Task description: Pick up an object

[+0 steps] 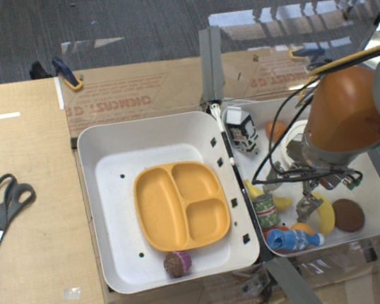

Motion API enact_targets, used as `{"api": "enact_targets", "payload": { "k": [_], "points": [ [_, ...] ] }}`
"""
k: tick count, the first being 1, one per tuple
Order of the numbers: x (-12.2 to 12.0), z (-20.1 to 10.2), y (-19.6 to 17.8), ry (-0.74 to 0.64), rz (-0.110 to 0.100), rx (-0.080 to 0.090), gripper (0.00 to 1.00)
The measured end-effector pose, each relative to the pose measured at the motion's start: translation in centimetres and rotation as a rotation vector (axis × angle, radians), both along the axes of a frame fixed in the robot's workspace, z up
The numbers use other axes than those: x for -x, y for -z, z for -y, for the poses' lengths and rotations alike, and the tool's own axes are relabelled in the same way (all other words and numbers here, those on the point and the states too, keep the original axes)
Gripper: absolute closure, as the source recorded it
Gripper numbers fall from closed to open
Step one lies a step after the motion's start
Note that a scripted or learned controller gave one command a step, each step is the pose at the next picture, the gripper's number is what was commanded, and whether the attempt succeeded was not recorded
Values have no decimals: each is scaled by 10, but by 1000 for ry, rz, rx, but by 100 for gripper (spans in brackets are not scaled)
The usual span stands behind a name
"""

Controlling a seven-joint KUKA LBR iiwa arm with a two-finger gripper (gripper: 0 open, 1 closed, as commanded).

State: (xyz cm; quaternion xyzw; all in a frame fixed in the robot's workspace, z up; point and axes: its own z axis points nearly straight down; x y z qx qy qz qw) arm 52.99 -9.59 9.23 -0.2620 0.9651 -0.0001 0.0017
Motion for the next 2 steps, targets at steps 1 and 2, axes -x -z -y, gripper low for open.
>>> {"api": "enact_targets", "payload": {
  "k": [1, 2],
  "points": [
    [-2, 2, -11, 1, 7, 4, 100],
    [-29, 20, -215, -339, 2, 0, 100]
  ]
}}
